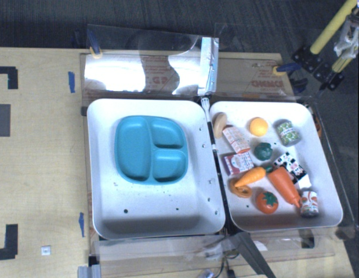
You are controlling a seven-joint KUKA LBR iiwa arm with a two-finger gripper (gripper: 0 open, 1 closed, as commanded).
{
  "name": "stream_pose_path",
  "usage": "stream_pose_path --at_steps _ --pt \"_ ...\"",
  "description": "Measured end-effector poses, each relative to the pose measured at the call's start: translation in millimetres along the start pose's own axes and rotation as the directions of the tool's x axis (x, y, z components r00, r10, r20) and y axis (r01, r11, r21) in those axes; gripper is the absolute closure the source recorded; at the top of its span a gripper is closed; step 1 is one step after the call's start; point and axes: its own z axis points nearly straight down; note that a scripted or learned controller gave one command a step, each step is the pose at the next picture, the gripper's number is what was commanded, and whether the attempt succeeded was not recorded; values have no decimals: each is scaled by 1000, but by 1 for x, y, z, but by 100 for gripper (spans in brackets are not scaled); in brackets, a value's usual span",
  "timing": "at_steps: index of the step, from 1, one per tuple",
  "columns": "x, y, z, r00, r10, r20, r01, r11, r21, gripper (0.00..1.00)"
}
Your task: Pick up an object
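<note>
— Gripper first: open or shut?
— Cannot tell; no hold on anything to report. At the top right corner, off the bins, just a yellow bar (336, 21) with black clamps (315, 61) below it, perhaps part of a stand, too cropped to say.

— And the pickable things?
— All in the right bin (249, 221), crowded toward its middle. Along the far side: a beige piece (217, 123) hard against the left wall, an orange ball (258, 126), a green jar (288, 132). Next row in: a pink-and-white carton (236, 139), tilted, with a dark green round thing (263, 151) just beside it and a maroon packet (232, 164) just below.

— Nearer the front?
— A small carrot (250, 179) lying crosswise, its tip touching a larger carrot (283, 185) that points toward the near right corner. A black-and-white spotted item (290, 167) against the larger carrot's far side. A tomato (266, 202) just beside both carrots. A small can (309, 204) at the larger carrot's narrow end.

— Left bin?
— Left bin (101, 172) touching the right along the shared edge — holding one blue divided tray (151, 149), flat, set toward the far half.
</note>
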Motion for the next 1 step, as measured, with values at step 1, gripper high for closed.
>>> stream_pose_path --at_steps 1 --pt "49 -22 87 1000 -14 0 14 1000 7 100"
